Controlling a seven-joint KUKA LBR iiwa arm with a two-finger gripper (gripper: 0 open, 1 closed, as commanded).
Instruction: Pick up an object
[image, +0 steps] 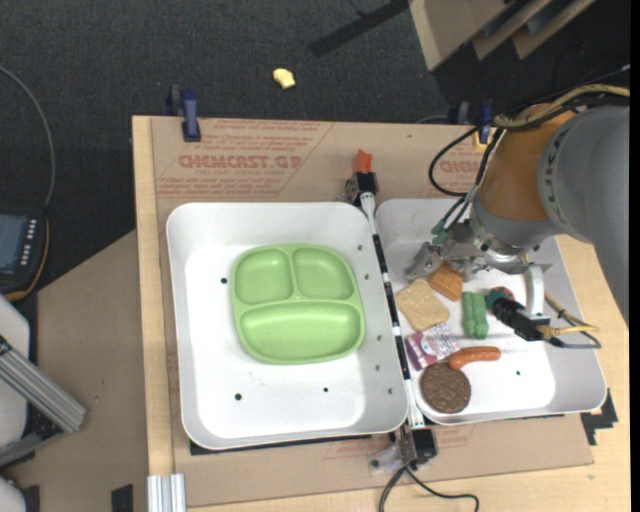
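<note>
Your gripper is hanging low in the right bin, its fingers too hidden to tell how wide they are, so you are risking bumping the cracker or orange piece away.

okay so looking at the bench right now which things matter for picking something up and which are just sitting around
Part of the job:
- gripper, low in the right bin
- cracker
- orange wafer
- green block
- sausage
- brown patty
- purple packet

Just lying about:
- green divided plate in the left bin
- blue clamp
- yellow scrap on the floor
</note>
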